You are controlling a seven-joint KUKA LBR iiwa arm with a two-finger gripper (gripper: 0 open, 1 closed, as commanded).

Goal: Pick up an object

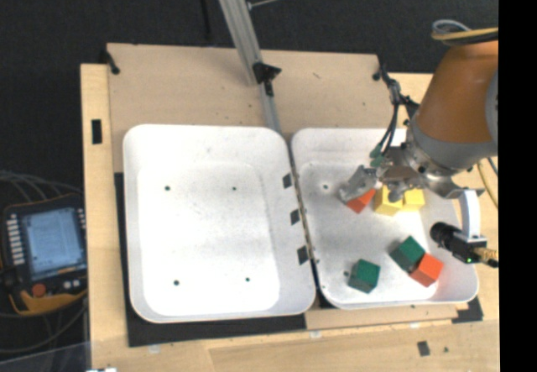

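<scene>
Five blocks point(408, 254) beside hand point(362, 186)

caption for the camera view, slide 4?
Claw over orange block and yellow block in right bin.

A bulky orange band point(457, 93) tops the grey wrist point(445, 152), with thin dark cables point(393, 123) alongside.

This looks like a robotics lab: a plywood bench point(92, 194) on dark floor bears two white bins point(205, 219), a slanted aluminium mast point(239, 13) rises behind them, and a handheld control pendant point(46, 248) with cables lies alongside.
</scene>
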